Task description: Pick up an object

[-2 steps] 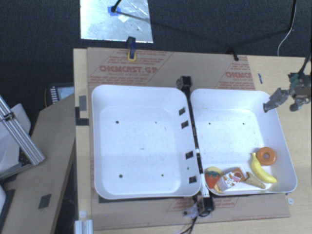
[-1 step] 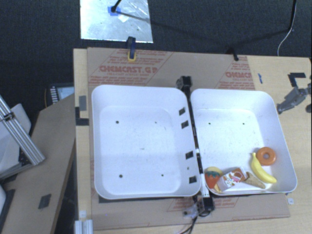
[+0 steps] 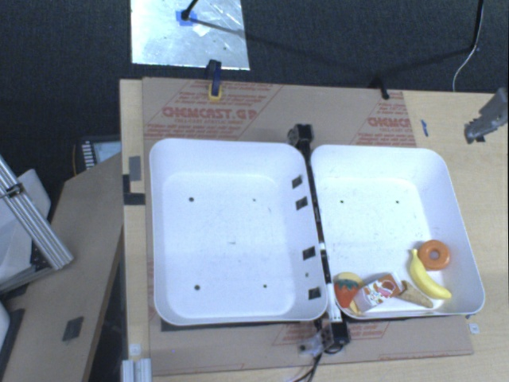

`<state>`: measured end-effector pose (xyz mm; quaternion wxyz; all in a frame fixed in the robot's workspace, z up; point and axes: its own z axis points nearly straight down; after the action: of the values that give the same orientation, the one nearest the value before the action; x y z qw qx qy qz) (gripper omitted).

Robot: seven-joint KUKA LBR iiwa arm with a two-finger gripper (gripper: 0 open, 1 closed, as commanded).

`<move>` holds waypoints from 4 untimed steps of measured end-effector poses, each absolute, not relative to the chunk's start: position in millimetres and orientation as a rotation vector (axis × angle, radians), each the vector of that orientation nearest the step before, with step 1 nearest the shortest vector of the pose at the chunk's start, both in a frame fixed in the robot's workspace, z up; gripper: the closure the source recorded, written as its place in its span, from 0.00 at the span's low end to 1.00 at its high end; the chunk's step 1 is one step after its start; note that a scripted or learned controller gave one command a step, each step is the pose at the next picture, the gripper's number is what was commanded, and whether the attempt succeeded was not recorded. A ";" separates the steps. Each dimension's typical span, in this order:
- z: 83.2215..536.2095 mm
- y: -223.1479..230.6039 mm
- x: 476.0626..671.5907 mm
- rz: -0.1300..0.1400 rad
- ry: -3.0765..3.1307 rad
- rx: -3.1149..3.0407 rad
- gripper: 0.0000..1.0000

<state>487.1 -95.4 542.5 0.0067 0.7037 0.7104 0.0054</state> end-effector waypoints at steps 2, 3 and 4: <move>535.0 18.0 486.6 0.005 2.231 2.211 0.00; 535.1 74.9 486.2 0.005 2.233 2.209 0.00; 535.0 132.6 486.1 0.005 2.232 2.211 0.00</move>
<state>486.1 132.6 535.0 0.0001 0.7037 0.7105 0.0017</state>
